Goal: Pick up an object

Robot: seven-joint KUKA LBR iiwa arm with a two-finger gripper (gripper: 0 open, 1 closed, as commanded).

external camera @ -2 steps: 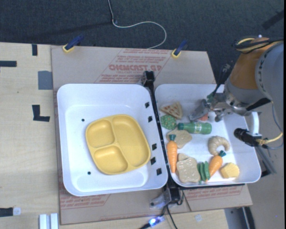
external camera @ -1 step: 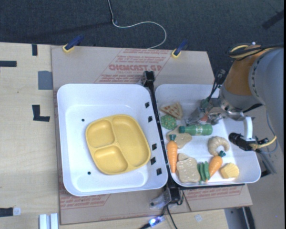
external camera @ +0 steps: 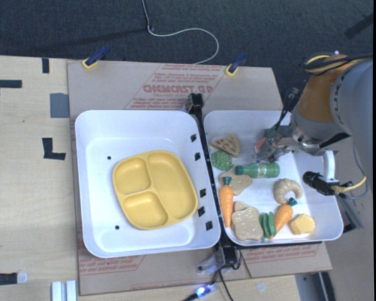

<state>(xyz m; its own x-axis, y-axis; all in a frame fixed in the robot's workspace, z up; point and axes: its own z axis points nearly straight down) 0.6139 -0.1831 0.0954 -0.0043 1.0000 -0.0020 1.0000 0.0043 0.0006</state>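
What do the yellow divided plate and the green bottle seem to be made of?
The yellow divided plate looks like moulded plastic with a smooth, dull finish: one even colour and soft rounded ridges between its compartments. The green bottle also looks plastic, slightly glossy, probably a toy; it is too small to be sure.

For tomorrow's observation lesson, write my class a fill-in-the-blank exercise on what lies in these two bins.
1. The yellow tray has ___ compartments.
2. The yellow tray lies in the ___ bin of the camera view.
3. The green bottle lies on its ___.
4. The tool hovers over the ___ bin of the camera view.

Missing words: three; left; side; right
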